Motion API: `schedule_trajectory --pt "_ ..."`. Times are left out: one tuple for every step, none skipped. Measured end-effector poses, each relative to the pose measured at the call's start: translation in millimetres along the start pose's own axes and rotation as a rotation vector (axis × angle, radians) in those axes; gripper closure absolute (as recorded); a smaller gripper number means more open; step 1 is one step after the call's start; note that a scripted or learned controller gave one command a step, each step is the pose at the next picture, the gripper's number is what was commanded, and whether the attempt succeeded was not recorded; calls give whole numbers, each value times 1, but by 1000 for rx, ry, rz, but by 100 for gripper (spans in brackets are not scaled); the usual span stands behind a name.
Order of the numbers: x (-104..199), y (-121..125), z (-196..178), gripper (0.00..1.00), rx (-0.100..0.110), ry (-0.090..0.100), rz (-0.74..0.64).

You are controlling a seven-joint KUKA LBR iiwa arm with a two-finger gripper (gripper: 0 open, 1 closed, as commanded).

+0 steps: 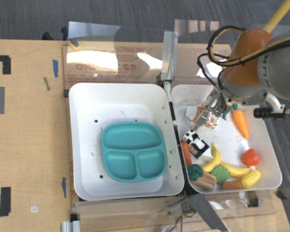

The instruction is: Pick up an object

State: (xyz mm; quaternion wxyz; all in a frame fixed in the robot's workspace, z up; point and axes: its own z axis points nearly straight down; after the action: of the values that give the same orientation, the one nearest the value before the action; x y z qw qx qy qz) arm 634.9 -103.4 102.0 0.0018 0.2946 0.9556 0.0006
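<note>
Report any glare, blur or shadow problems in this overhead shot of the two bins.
Camera view: strong glare on the clear plastic sheet behind the left white bin; the end effector over the right white bin looks soft and cluttered, its fine detail unreadable; the turquoise three-compartment plastic tray and the orange toy carrot are evenly lit and sharp, with only faint shadows.
</note>
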Motion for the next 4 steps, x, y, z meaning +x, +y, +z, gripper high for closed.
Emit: schedule_trajectory --pt "22 -14 8 0 -7 -20 49" --pt "34 -15 8 0 -8 -18 168" --pt "52 -30 11 0 -5 -11 211" --pt "68 -37 11 0 -8 -9 448"
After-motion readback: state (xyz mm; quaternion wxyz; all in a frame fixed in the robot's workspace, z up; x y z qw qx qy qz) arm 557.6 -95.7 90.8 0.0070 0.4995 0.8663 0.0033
